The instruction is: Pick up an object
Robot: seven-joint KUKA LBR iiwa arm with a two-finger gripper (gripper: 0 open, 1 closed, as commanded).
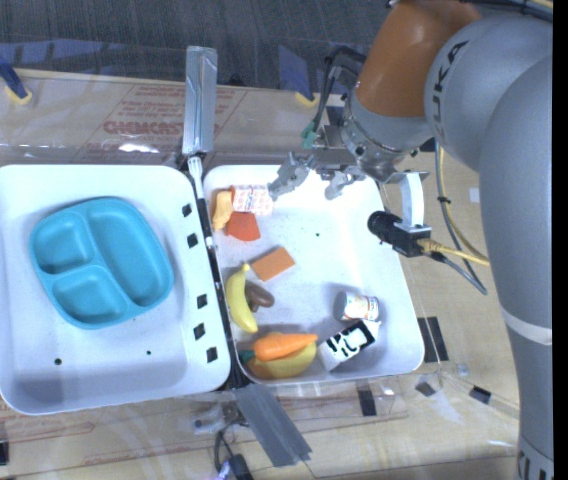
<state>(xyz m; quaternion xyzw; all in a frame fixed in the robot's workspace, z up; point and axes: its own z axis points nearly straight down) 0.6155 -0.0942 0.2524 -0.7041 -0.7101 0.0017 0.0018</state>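
Observation:
My gripper [312,181] hangs over the far edge of the right bin [384,278], its two fingers spread apart with nothing between them. Just left of it lie a small red-and-white packet [252,200] and an orange-red piece [243,228]. Further toward the front of the bin are an orange block [273,264], a banana [239,301], a brown piece [259,294], a carrot [284,346] on a yellow item, a small can [360,306] and a black-and-white carton [348,343].
The left bin [24,368] holds a blue divided plate [101,259]. A grey divider [200,103] rises between the bins at the back. The arm's orange band [409,48] and grey body occupy the upper right.

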